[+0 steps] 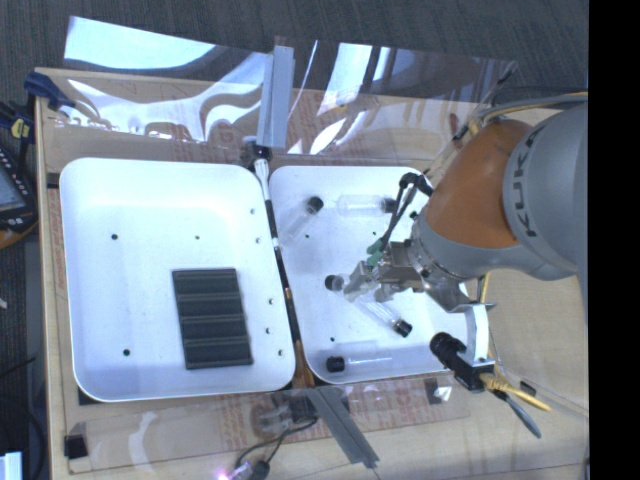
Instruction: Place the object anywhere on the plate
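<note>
My tool (352,286) hovers mid right bin (300,268), its grip state hidden from me, clear tube (385,318) just beside it.

A pale wooden worktop (60,408) fills most of the scene, its grain showing along the front and left edges. Beyond it lies dark grey carpeted floor (300,3) with a fine ribbed texture. Clear plastic sheets (170,78) stand along the worktop's far edge, catching bright bluish-white glare from light overhead. A grey metal post (275,93) rises between the sheets. At the near edge, a grey metal bracket (345,428) lies at a slant beside dark cables (262,453). Light falls evenly, with soft shadows.
</note>
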Robot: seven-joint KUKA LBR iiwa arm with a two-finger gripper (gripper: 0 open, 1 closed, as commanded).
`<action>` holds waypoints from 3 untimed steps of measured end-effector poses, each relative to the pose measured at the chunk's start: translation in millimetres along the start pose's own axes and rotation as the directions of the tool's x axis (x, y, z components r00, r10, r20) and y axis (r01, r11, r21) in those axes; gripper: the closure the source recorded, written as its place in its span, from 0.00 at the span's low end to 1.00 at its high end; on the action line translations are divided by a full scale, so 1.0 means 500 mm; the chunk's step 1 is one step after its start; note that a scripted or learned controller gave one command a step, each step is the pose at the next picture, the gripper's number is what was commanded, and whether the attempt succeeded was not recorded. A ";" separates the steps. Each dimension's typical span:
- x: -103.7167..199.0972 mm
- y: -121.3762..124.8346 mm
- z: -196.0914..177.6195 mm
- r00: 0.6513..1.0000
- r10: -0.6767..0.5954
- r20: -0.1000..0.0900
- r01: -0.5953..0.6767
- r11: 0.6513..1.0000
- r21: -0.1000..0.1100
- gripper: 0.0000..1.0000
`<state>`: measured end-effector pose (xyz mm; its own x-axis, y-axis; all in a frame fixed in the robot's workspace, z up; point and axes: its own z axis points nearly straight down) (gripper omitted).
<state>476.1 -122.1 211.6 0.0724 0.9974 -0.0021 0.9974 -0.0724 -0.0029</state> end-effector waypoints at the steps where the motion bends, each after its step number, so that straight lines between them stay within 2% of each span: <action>1: 0.112 0.092 0.043 1.000 -0.006 -0.001 0.006 1.000 0.003 1.00; 2: 0.251 -0.005 0.043 0.948 0.317 -0.002 -0.317 0.948 0.007 1.00; 3: 0.401 -0.031 0.042 0.938 0.347 -0.001 -0.347 0.938 0.004 1.00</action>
<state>475.2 79.0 190.3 0.4137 0.9104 -0.0022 0.9104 -0.4137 -0.0056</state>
